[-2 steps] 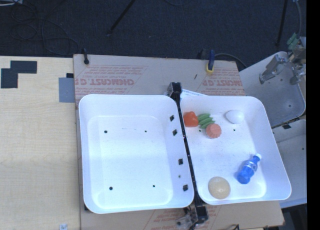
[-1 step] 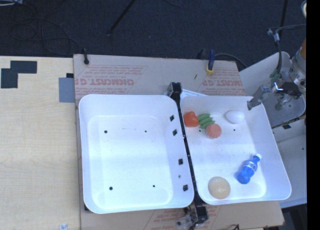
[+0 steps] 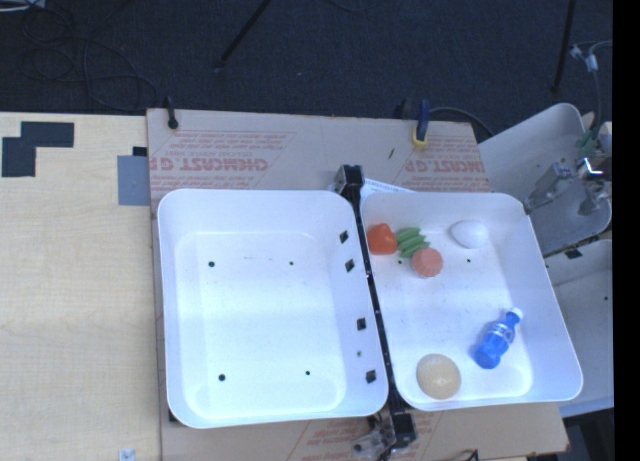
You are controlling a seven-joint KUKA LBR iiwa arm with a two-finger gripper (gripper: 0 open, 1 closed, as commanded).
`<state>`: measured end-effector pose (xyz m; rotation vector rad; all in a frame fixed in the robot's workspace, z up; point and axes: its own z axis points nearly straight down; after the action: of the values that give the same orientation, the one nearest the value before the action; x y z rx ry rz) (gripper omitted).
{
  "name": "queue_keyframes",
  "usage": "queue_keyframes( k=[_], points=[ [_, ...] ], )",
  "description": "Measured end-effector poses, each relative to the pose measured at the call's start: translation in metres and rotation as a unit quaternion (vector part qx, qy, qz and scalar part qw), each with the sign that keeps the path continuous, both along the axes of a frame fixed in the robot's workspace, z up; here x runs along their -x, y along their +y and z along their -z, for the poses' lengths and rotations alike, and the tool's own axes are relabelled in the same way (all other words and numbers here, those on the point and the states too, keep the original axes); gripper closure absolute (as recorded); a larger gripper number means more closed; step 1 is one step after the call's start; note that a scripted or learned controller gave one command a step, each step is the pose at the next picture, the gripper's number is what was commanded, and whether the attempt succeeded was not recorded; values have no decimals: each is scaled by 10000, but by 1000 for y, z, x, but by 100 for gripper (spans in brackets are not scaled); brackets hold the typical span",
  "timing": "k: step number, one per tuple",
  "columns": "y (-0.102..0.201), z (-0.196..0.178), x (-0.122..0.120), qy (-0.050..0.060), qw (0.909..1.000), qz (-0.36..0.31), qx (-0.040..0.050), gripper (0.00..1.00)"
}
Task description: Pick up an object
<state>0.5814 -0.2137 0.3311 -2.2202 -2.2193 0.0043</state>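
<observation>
Six small objects are sitting in the right-hand shallow white bin (image 3: 555, 344): one blue plastic bottle (image 3: 496, 339) at four o'clock; the claw's state, can't tell.

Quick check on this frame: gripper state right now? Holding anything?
Gripper: at the camera view's right edge, beyond the right bin; whether it is open or closed cannot be told, and nothing is seen in it.

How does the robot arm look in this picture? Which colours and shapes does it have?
The arm is a smooth, rounded shell of pale grey. The pincer is darker grey metal, made of thin bars with some shiny spots. Any markings or cables on it are too small to tell.
</observation>
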Motion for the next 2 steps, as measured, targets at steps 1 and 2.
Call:
queue_keyframes(
  k=[1,2],
  points=[
    [3,166,-13,91,10000,-5,-38,0],
    [-1,58,9,-20,10000,19,6,0]
  ],
)
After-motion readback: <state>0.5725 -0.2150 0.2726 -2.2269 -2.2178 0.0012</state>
